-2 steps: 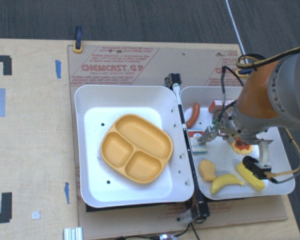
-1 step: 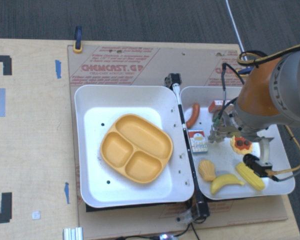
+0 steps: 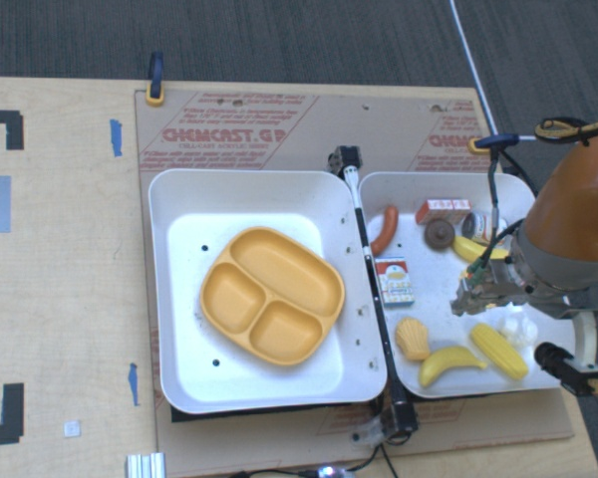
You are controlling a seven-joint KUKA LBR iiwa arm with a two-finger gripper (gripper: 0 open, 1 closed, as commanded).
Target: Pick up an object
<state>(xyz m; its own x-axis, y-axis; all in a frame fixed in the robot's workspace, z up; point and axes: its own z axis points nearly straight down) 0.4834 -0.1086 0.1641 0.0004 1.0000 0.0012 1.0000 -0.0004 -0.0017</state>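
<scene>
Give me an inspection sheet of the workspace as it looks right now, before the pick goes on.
Surface: two white bins side by side, left bin and right bin, on a printed board.
Job's things: in the right bin, hot dog, small red-and-white carton, brown disc, red-and-white packet, two bananas, two corn cobs.
Clutter: yellow divided plate in the left bin.
Grippers: gripper low over the right bin; finger state unclear.
Cables: black cables at the bench's front edge.
Surroundings: dark carpet, blue tape marks.
</scene>
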